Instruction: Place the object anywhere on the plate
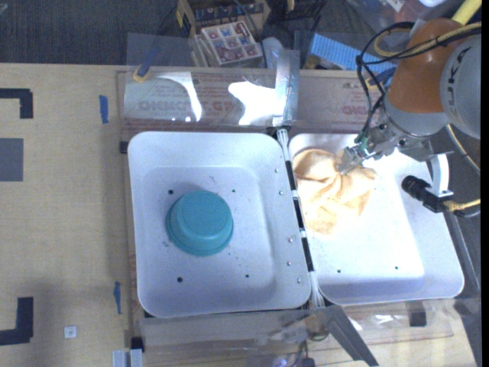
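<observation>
Two shallow white plastic bins are sitting side by side on the pale wooden table point(61, 228), the left bin point(153, 159) holding a round teal plate point(200, 222) lying upside down near its middle. The right bin point(397, 266) is holding a crumpled tan cloth point(332, 193) at its far left. The grey and orange arm point(428, 75) is reaching down, its end effector point(357, 154) touching the cloth's far edge; whether it is clamped cannot be judged. Picking seems under way; next, lifting and carrying left to the plate.
</observation>
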